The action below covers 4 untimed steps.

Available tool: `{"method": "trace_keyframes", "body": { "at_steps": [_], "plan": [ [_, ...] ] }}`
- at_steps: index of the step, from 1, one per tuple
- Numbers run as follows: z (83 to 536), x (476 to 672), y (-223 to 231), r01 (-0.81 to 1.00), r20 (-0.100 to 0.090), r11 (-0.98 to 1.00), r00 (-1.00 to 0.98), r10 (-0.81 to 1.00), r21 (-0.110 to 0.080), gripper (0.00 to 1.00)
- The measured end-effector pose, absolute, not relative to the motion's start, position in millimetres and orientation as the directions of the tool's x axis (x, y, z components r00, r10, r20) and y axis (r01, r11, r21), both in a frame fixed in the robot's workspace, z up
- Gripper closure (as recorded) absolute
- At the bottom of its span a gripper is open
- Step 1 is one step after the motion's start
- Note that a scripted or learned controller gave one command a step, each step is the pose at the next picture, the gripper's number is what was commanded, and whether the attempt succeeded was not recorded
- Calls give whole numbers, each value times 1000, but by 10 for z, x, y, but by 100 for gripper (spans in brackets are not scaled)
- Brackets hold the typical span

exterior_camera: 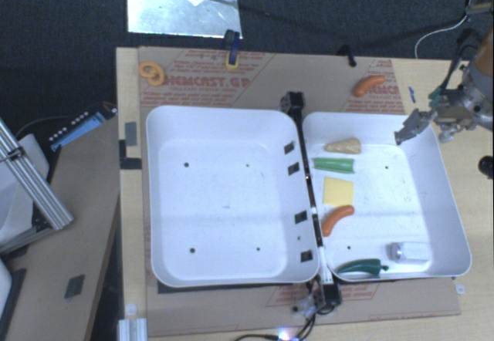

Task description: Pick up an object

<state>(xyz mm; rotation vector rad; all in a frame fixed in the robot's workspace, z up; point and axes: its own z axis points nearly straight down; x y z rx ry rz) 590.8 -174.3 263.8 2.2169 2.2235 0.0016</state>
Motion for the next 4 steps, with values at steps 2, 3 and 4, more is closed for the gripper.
{"method": "trace_keyframes", "body": {
  "at_steps": [2,3,4],
  "plan": [
    [1466,6489,-1015,1000,0,5,-5,1000,5,100],
    [1231,6486,-960,1000,0,5,-5,1000,0,100],
    [2036,6711,-188,1000,1,12,-12,1000,12,100]
  ]
}}
